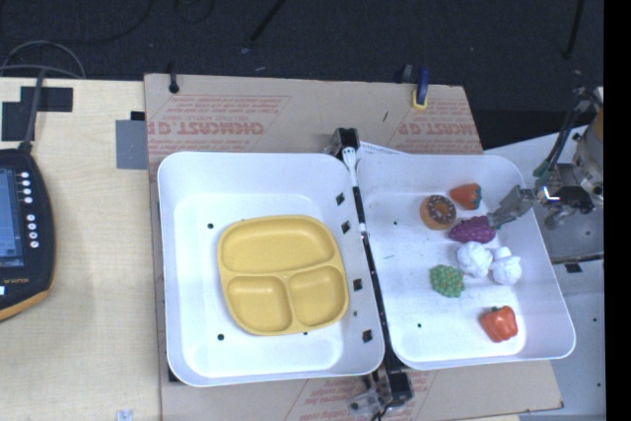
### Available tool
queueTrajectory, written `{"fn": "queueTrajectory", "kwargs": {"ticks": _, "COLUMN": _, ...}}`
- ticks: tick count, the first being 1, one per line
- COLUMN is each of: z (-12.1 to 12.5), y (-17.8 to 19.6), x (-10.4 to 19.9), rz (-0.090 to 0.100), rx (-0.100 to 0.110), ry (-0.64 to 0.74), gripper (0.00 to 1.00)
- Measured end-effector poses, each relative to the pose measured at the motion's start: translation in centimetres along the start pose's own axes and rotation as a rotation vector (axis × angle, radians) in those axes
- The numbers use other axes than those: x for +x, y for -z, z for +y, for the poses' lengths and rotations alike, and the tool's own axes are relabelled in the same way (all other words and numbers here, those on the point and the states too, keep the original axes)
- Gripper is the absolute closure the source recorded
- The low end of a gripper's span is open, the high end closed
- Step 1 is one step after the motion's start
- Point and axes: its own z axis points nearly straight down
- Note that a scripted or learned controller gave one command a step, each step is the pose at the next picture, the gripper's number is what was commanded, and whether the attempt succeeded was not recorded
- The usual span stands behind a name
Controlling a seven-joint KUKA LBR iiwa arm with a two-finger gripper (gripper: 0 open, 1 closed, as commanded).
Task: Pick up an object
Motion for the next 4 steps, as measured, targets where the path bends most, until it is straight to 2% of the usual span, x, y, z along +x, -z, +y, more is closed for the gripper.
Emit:
{"fn": "queueTrajectory", "kwargs": {"ticks": 1, "z": -2.4, "y": -14.3, "x": -1.3, "rz": -0.001, "rx": -0.003, "ry": 0.000, "gripper": 0.00}}
{"fn": "queueTrajectory", "kwargs": {"ticks": 2, "z": 3.7, "y": -16.5, "x": -1.3, "rz": 0.000, "rx": -0.002, "ry": 0.002, "gripper": 0.00}}
{"fn": "queueTrajectory", "kwargs": {"ticks": 3, "z": -3.9, "y": -16.4, "x": -1.4, "rz": 0.002, "rx": 0.005, "ry": -0.002, "gripper": 0.00}}
{"fn": "queueTrajectory", "kwargs": {"ticks": 4, "z": 2.2, "y": -16.4, "x": 3.2, "rz": 0.003, "rx": -0.003, "ry": 0.005, "gripper": 0.00}}
